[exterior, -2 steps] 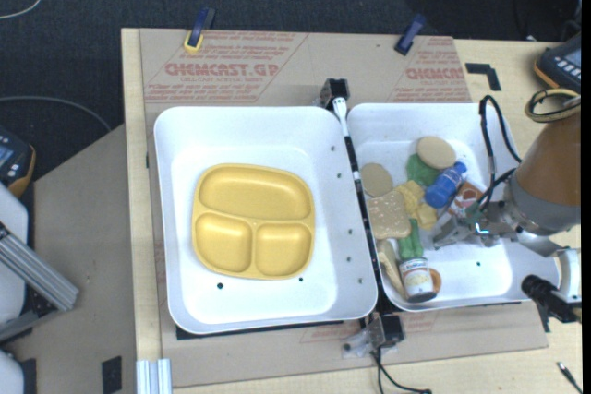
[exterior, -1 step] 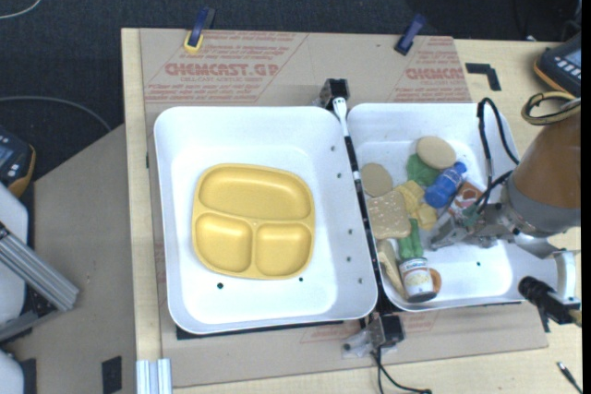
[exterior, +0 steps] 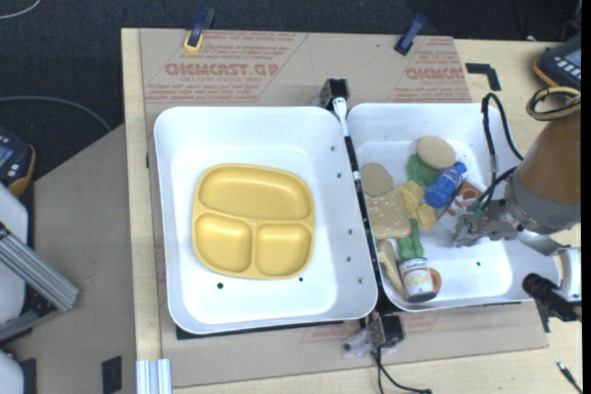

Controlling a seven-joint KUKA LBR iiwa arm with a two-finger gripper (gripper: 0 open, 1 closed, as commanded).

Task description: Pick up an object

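I see my arm (exterior: 552,171) reaching in from the right, low over the right bin (exterior: 489,277). Its end effector (exterior: 476,226) sits at the right side of the clutter, near the bin's middle. I cannot tell how it is set or whether it holds anything, since the tip is small and dark against the items.

The clutter fills the right bin's left half. A blue bottle (exterior: 444,185) lies tilted, its long axis running from lower left to upper right, just left of the end effector. Above it rests a tan oval (exterior: 436,149) on a green piece (exterior: 422,171). A beige waffle-like piece (exterior: 389,210) lies toward the bin's left wall. A jar (exterior: 416,275) lies near the front wall, lengthwise front to back. The bin's right front floor is bare white.

The left bin (exterior: 175,198) holds a yellow divided tray (exterior: 251,219), centred, with bare floor all around it. Both bins sit on a brown counter (exterior: 138,106).
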